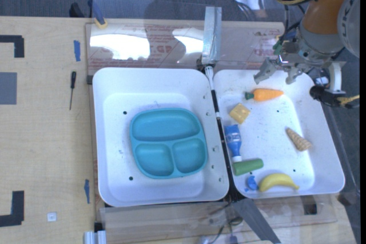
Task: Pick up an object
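The right bin [327, 140] holds an orange carrot [266, 95] at its back, a yellow cheese wedge [239, 113], a blue tube [233, 142], a green cylinder [247, 166], a small blue piece [251, 183], a yellow banana [277, 182] and a tan cone [298, 139]. My gripper [280, 74] hangs over the bin's back edge, just above and behind the carrot. Its two fingers [265, 73] are spread apart with nothing between them.
The left bin [108, 94] holds a teal three-compartment plate [168, 142]. A clear plastic wall [171, 31] rises behind both bins, with a metal post [211, 34] between them. A black tool [72, 87] lies on the wooden bench at left.
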Tool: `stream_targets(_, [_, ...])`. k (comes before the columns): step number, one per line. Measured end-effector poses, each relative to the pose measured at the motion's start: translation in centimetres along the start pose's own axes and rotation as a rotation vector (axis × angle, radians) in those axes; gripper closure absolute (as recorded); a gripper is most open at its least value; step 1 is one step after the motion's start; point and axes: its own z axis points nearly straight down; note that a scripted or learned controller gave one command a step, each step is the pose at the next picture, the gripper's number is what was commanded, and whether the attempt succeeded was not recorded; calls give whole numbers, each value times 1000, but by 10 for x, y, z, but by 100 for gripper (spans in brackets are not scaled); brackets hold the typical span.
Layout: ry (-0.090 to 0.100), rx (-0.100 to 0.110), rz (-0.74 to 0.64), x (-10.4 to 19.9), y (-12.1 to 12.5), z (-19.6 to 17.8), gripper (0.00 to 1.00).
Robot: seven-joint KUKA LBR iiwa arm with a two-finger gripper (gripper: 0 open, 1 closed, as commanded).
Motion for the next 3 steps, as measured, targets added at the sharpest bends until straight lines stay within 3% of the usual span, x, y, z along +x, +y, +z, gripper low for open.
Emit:
stream_targets(1, [-6, -19, -47, -14, 8, 82, 0])
stream_targets(2, [0, -12, -94, -54, -3, 94, 0])
stream_targets(3, [18, -3, -31, -79, -132, 97, 0])
